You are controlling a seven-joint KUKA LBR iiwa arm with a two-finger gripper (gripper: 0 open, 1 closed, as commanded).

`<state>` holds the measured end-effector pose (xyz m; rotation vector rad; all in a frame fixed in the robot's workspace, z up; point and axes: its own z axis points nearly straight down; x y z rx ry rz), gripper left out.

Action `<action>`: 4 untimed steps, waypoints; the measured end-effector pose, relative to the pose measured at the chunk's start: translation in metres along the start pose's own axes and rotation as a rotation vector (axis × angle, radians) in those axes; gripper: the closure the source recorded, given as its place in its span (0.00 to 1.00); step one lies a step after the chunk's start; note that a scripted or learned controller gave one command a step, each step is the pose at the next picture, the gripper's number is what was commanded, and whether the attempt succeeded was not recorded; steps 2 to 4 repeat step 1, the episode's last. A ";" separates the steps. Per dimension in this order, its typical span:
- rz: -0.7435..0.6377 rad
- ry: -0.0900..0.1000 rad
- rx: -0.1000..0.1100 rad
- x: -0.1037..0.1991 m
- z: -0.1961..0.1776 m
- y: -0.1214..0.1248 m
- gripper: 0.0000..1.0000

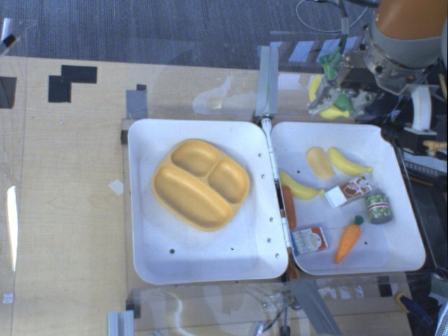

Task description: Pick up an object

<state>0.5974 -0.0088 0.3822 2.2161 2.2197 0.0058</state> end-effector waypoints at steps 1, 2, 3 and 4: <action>0.049 0.001 0.007 0.018 0.165 0.006 1.00; 0.049 0.001 0.007 0.018 0.165 0.006 1.00; 0.049 0.001 0.007 0.018 0.165 0.006 1.00; 0.049 0.001 0.007 0.018 0.165 0.006 1.00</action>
